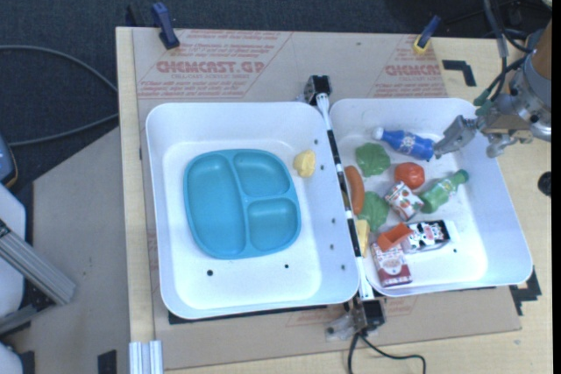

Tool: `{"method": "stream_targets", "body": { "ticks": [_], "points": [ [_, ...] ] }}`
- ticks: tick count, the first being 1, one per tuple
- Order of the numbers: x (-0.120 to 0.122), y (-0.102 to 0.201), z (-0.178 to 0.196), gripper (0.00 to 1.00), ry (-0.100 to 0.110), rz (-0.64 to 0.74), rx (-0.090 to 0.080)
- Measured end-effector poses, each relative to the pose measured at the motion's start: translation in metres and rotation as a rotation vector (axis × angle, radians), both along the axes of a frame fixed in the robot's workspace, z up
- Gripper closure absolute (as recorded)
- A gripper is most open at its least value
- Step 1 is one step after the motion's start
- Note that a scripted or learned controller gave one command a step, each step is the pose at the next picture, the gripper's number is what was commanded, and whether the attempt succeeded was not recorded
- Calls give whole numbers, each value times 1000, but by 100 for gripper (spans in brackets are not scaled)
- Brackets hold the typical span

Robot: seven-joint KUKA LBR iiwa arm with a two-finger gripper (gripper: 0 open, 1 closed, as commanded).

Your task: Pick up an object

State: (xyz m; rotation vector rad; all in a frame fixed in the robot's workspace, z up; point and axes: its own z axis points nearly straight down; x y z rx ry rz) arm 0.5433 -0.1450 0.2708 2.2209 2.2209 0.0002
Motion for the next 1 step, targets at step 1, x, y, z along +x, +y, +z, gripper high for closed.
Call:
{"method": "stream_targets", "body": {
  "ticks": [1],
  "points": [
    [35, 23, -145, 0, 3, 0, 1]
  ]
}}
